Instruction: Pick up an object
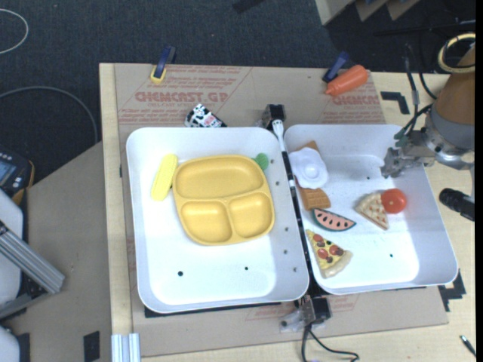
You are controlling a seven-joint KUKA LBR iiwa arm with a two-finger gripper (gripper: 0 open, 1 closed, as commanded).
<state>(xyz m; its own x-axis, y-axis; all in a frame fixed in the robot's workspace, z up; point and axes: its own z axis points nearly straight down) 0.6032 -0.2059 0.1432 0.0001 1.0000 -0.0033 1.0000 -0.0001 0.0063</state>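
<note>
- While the end effector (pixel 392 164) hangs over the right bin (pixel 423 266), it holds nothing (how far open is hard to tell).
- The tomato (pixel 393 200) sits just below it, touching a pizza slice (pixel 372 210).
- It is close, so it is likely the pick.

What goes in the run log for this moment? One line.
phase: approach | tool: over right bin, upper right | nearest: tomato | left bin: yellow tray | held: nothing seen
</note>
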